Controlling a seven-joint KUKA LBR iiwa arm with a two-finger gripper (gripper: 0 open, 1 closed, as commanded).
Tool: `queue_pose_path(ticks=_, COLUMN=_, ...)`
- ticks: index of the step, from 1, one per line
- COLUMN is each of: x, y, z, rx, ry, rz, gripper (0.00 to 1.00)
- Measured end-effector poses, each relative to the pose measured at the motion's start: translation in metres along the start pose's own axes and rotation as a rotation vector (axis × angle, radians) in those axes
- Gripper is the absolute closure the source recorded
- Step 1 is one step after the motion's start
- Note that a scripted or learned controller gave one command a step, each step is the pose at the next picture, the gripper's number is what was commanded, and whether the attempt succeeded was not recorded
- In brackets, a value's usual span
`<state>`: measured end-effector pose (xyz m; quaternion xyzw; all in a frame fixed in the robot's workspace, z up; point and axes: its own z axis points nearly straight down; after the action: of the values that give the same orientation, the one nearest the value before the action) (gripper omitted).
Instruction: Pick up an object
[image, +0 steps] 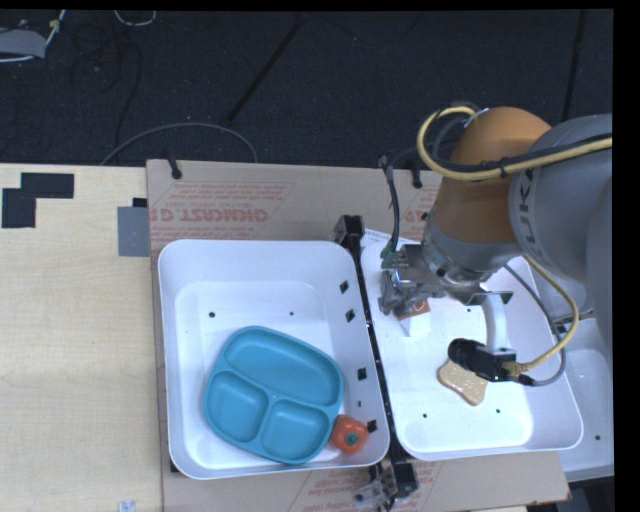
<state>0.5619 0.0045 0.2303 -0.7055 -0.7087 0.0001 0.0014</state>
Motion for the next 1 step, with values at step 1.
queue_pose_path(ticks=1, x=0.0404, y=0.0123, z=0.0003, rx=0.0, ry=0.0, rz=0.0, gripper=1.0)
